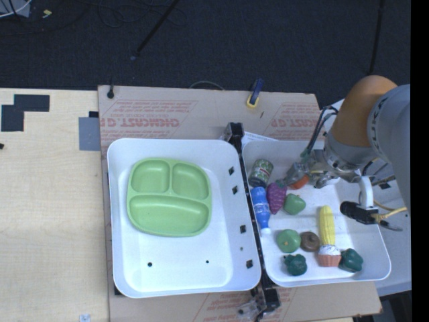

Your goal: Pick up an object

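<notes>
The right bin (373,239) holds several toy foods: a small can (261,172), a blue bottle (260,207), purple grapes (276,196), a green pepper (293,204), a corn cob (326,225), a green apple (289,239), a brown donut (310,241), a cupcake (328,255) and two dark green pieces (295,265). My gripper (299,172) reaches down into the bin's upper middle, right over a small orange-red piece (301,181) that is partly hidden beneath it. It stands just right of the can and above the pepper.
The left bin (174,263) holds a light green divided plate (169,197). A black divider (244,206) runs between the bins. The grey arm with its orange band (365,113) enters from the right, with cables (365,213) over the right bin's edge.
</notes>
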`<state>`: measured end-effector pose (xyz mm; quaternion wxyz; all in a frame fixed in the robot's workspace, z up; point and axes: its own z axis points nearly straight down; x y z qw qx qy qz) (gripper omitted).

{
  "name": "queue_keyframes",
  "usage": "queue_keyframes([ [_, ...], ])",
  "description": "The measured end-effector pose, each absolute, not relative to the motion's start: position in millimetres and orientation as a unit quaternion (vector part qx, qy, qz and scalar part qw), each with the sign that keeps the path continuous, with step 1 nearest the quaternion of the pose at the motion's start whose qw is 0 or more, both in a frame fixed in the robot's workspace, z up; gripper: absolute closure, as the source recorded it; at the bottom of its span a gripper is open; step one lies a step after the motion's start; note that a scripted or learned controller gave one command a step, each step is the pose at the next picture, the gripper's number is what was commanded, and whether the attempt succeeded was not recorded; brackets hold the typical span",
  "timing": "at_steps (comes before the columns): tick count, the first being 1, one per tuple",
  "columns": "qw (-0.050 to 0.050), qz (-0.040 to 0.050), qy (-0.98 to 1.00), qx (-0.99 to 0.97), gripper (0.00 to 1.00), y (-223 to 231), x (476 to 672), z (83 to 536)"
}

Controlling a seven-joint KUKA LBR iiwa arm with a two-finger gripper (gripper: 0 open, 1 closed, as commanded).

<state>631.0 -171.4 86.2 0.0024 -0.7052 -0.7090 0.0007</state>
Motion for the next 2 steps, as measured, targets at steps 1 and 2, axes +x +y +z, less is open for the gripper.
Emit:
queue_keyframes([
  [1,0.001,-0.0007,-0.709,-0.705,1.0,-171.8,632.6,99.7],
  [2,0.0,-0.0003,-0.706,-0.708,1.0,-177.7,630.0,143.3],
])
